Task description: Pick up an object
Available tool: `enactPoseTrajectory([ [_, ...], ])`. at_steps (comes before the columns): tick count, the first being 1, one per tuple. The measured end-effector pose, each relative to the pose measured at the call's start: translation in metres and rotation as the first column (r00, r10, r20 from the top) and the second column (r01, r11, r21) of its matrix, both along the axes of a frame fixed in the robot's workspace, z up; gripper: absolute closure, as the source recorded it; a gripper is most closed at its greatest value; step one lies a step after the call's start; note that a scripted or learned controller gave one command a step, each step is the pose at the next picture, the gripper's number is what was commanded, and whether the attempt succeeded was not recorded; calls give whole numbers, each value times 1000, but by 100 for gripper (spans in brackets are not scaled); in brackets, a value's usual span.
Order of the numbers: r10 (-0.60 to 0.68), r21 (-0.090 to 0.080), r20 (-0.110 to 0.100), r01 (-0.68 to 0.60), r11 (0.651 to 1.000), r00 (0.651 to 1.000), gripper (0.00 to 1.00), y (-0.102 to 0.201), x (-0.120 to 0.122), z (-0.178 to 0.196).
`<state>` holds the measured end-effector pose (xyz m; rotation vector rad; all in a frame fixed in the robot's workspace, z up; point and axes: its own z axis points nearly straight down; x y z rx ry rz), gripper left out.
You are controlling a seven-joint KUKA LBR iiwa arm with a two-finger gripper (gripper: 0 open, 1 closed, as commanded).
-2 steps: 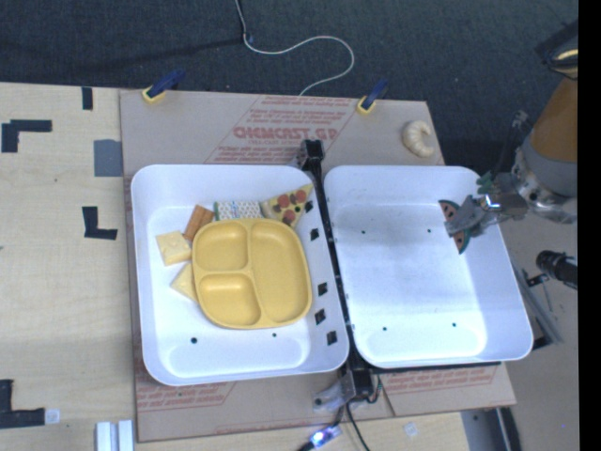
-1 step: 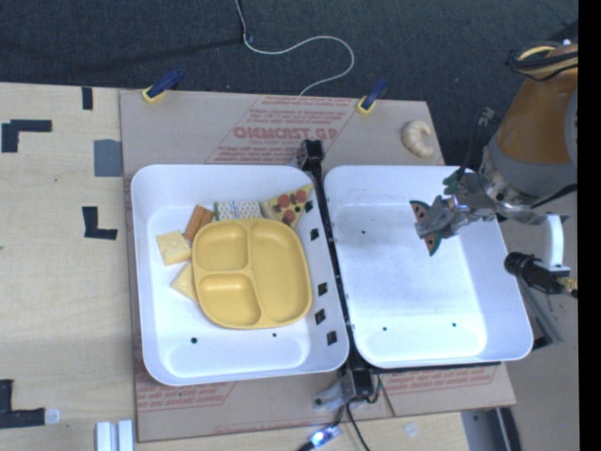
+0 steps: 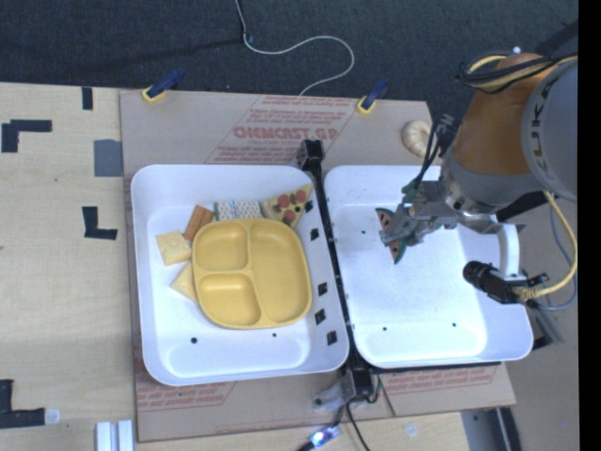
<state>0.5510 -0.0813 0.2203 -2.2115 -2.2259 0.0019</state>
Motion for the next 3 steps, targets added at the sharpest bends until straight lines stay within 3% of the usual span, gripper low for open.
enactPoseTrajectory([
  [3, 0, -1, 0, 0, 1000, 1000, 100, 135, -15, -5],
])
